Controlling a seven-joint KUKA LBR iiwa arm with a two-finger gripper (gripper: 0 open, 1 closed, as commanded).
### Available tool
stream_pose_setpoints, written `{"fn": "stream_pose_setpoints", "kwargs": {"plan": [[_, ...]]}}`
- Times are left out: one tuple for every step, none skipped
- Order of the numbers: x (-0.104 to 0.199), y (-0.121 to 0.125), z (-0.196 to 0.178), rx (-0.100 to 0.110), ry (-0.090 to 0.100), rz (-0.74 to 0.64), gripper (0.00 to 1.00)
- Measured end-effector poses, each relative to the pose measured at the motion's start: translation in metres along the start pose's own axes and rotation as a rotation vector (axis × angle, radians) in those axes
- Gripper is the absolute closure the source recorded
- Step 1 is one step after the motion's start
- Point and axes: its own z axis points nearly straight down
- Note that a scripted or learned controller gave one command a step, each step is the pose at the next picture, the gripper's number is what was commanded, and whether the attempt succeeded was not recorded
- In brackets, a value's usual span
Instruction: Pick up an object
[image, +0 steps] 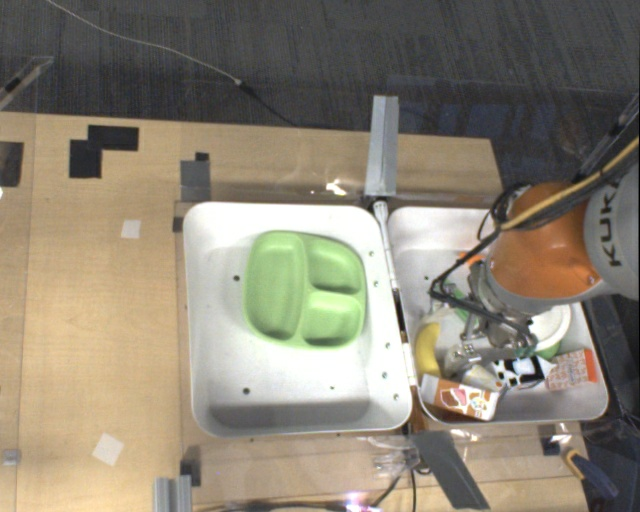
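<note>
A green sectioned plate (303, 286) lies upside up in the left bin (230, 390). The right bin (420, 240) holds a heap of small things: a yellow banana-like piece (429, 348), a white carton with an orange print (461, 399), a white round dish (553, 328) and a red-and-white packet (571, 371). My gripper (478, 360) hangs down into this heap below the orange wrist band (540, 255), right beside the yellow piece. The wrist hides the fingertips.
A metal divider post (380, 150) stands at the back between the bins. Cables (600, 170) run from the arm to the upper right. The wooden bench (90, 330) spreads to the left of the bins.
</note>
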Motion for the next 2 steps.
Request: {"fn": "stream_pose_setpoints", "kwargs": {"plan": [[0.038, -0.018, -0.003, -0.001, 0.005, -0.258, 0.00], [-0.043, -0.007, 0.002, -0.001, -0.002, -0.261, 0.00]]}}
